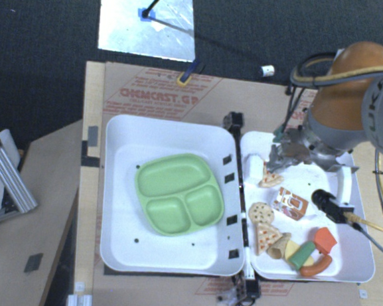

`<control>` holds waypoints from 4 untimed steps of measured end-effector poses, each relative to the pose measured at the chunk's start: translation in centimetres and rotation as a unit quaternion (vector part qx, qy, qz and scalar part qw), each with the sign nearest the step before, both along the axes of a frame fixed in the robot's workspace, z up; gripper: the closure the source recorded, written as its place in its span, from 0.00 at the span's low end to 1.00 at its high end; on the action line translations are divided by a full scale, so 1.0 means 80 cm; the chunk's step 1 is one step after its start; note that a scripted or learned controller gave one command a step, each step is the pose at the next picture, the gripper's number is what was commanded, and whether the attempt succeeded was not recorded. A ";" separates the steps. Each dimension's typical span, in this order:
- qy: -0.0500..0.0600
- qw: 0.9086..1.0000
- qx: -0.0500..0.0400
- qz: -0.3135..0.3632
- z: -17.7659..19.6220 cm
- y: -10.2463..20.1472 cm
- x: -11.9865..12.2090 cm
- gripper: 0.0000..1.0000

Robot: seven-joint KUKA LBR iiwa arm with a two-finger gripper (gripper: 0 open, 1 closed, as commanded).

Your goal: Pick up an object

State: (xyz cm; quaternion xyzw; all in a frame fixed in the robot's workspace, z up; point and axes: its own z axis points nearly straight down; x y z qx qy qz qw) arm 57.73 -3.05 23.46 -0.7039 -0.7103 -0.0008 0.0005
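Observation:
My gripper point(274, 163) hangs low over the back left of the right bin point(362, 260), just above a small pizza slice point(270, 180). Whether it touches the slice cannot be made out. In front of it lie a red and white carton point(289, 203), a round waffle cracker point(261, 212) and a second pizza slice point(267, 238). At the bin's front sit a tan cone piece point(280, 249), a green block point(300, 254), an orange block point(325, 239) and a red sausage point(317, 265).
The left bin point(119, 176) holds a green divided plate point(178, 193). A black-clipped divider wall point(236, 186) separates the two bins. The arm's bulky grey and orange wrist point(350, 89) looms over the right bin's back edge.

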 end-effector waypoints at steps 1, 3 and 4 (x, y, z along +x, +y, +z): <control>0.000 1.000 0.000 0.000 0.007 0.059 -0.020 1.00; 0.000 1.000 0.000 -0.001 -0.017 0.156 -0.047 1.00; 0.000 1.000 0.000 -0.001 -0.014 0.178 -0.053 1.00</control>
